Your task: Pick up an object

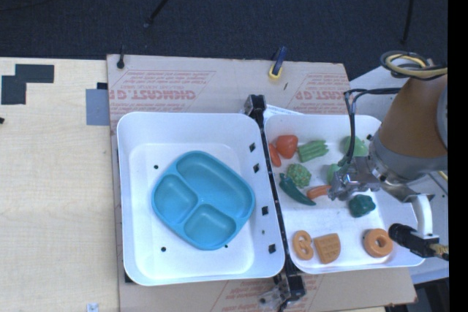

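Pale wooden bench (51, 193), brown cardboard sheet (219, 88) on it, two white bins (139, 135) side by side atop

Both white bins (139, 157) look like smooth, slightly glossy plastic, and the blue divided plate (202, 199) in the left one has the same moulded plastic sheen. Under them lies matt brown cardboard (219, 88) with red print, on a pale wood-grain bench (51, 193). The toy foods, such as the orange doughnut (378, 242), look plastic. The arm's orange band (411, 117) is smooth and satiny.
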`<state>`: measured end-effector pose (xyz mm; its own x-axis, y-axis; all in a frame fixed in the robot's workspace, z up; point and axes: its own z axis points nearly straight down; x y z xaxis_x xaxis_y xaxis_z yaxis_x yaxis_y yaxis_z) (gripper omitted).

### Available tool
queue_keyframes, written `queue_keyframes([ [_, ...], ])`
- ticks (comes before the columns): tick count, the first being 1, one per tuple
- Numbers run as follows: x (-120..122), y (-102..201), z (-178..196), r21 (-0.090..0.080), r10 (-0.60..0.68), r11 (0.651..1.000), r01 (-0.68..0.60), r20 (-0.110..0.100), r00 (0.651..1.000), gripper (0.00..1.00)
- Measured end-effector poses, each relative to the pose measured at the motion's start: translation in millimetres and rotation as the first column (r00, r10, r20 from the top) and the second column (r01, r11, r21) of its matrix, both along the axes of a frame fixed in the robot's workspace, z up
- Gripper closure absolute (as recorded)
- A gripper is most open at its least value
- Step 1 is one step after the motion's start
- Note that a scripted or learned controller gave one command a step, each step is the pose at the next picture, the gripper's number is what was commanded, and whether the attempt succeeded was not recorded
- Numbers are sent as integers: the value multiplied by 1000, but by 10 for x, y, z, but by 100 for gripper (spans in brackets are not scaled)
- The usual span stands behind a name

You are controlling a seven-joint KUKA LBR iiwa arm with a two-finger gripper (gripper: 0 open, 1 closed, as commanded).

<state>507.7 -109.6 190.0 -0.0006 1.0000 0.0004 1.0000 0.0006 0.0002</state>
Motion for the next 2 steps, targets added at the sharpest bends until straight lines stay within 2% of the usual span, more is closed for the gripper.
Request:
queue_keyframes([
  [1,4,-5,392,0,0,1000,0,0,1000,100],
  [2,317,397,468,1,4,1000,-4,-1,1000,100],
])
